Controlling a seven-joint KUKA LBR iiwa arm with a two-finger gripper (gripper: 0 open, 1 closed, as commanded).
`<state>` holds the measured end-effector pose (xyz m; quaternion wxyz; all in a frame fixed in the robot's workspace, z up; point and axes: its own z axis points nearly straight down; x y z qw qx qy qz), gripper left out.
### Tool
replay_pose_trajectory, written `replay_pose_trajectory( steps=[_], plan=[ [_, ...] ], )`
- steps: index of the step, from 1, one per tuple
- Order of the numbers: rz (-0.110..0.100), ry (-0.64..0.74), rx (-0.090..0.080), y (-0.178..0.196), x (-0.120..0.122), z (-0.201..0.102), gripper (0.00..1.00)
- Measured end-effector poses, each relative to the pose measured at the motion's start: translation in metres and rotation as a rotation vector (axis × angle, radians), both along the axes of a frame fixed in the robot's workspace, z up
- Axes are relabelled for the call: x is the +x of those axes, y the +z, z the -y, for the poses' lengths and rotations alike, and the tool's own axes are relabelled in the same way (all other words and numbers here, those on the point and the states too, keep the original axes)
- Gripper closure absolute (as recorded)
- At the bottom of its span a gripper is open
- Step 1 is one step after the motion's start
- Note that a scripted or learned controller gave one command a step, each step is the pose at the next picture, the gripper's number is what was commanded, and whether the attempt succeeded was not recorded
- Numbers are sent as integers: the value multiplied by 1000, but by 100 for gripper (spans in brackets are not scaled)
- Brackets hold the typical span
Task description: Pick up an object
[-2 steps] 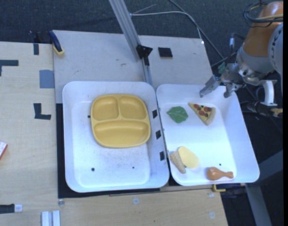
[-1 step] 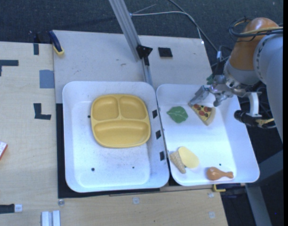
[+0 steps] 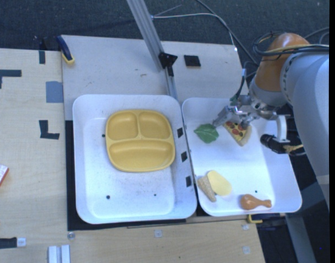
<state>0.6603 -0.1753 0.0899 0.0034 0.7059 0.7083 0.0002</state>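
You are looking down on two white bins side by side. The left bin (image 3: pixel 85 163) holds a yellow divided plate (image 3: pixel 140 140) with three compartments. Take that plate as your landmark.

To the right of the plate, across the wall where the two bins meet, the gripper (image 3: pixel 237 115) sits low over the far end of the right bin (image 3: pixel 277 174). You cannot tell from this angle how its jaws stand; the metal parts blur together. Directly under and just right of it lies a toy pizza slice (image 3: pixel 238 132): a tan wedge with a pale crust edge and red and yellow spots on top. It touches or nearly touches the gripper, but you cannot see it between the fingers.

Between the plate and the pizza slice, just right of the bin wall, lies a green leaf-shaped piece (image 3: pixel 206 133), flat and ruffled at the edge.

Below and right of the plate, at the near end of the right bin, a pale yellow rounded piece (image 3: pixel 219 182) rests against a tan ridged piece (image 3: pixel 206 188). Further right of those lies an orange-brown toy drumstick (image 3: pixel 255 203).
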Motion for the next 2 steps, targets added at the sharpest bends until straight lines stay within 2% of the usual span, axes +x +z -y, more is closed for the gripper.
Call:
replay_pose_trajectory(
  steps=[1,2],
  plan=[
    [7,1,-3,16,2,1,100],
    [-3,-1,5,60,3,-6,100]
  ],
)
